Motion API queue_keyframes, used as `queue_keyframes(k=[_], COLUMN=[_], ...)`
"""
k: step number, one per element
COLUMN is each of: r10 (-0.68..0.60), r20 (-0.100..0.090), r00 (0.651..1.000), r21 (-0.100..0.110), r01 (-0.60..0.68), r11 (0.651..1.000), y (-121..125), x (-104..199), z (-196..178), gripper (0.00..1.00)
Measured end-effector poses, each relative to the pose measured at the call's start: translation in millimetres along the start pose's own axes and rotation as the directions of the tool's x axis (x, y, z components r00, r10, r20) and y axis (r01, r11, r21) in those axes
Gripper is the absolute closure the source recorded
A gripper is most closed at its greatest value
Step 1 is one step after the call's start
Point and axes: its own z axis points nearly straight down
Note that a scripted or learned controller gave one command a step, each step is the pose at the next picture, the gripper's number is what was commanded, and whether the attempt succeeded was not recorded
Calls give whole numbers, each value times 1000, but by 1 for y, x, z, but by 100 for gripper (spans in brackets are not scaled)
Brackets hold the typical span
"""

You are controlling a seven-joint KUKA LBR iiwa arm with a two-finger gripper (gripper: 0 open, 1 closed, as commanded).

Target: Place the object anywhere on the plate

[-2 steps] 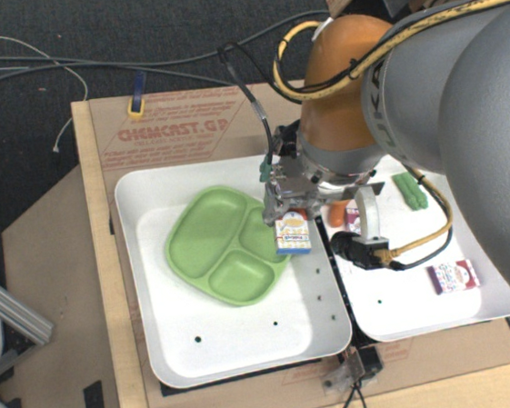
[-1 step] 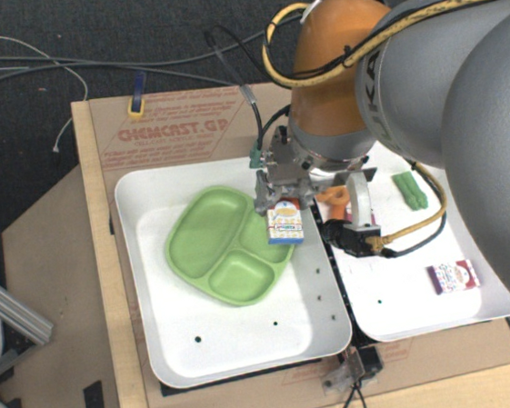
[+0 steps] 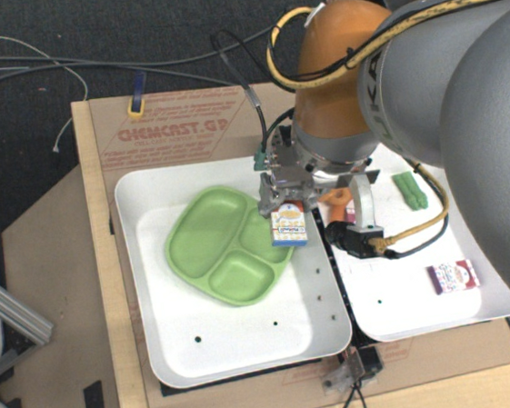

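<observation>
A small carton with a white, blue and yellow label hangs at the gripper, pinched between its two dark fingers so that the jaws are closed narrow on its top edge; the carton sits upright, its lower part over the rim of the green plate at about the plate's three o'clock side, though whether it touches the plate cannot be told. The plate (a divided one, with three compartments) lies tilted in the left bin, toward that bin's upper right; the carton is at the edge beside the right-hand compartment, not over the middle. Above the gripper, toward twelve o'clock, the wrist rises into the orange band and the grey arm, which fills the view's upper right; a yellow-and-black cable loops down at four o'clock of the gripper. In the right bin, an orange object lies just beside the gripper at three o'clock, with a pink-and-white item next to it, partly hidden by the wrist; a green block lies farther out at three o'clock; a small maroon-and-white packet lies well apart at four o'clock. Both bins rest on a cardboard sheet with red printing at its eleven o'clock part.
</observation>
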Motion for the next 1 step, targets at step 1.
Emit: queue_keyframes(k=[1], r10=[-1], r20=[0], r00=[1000], r21=[-1], r01=[1], r11=[1000], y=[0], x=[0], z=[0], gripper=[0])
